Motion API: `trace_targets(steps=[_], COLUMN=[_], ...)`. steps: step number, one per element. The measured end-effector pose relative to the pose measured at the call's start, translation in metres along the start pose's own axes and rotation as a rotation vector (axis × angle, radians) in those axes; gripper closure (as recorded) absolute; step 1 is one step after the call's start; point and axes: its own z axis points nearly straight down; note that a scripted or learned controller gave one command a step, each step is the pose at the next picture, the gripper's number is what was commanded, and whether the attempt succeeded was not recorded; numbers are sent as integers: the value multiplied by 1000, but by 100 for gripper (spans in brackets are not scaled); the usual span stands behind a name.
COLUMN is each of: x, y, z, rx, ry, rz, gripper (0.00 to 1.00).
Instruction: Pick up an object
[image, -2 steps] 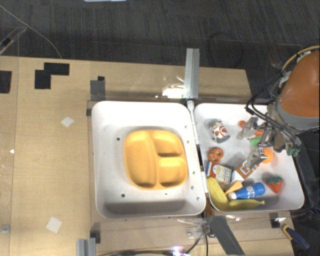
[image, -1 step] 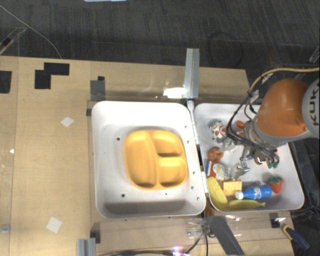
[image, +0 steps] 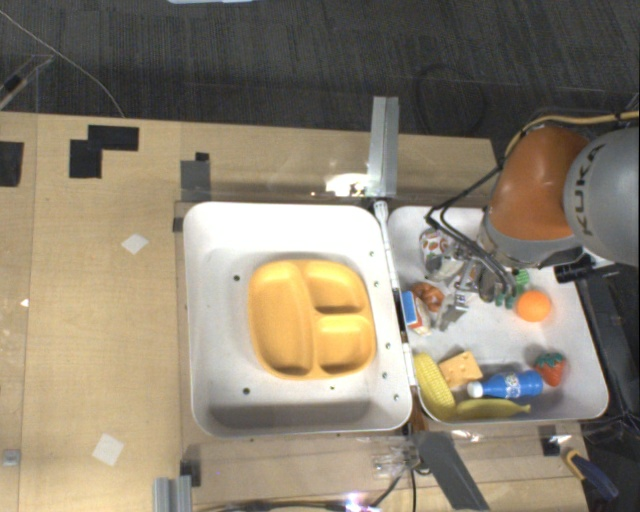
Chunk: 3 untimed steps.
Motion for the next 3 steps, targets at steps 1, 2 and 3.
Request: trace_targets(steps=[1, 2, 3], x=[-34, -43, 8], y=[-17, -17, -30], z=[0, -14, -1], rx=[-8, -6, -6], ry=[86, 38, -27], rz=[75, 74, 347], gripper=[0, 100, 100])
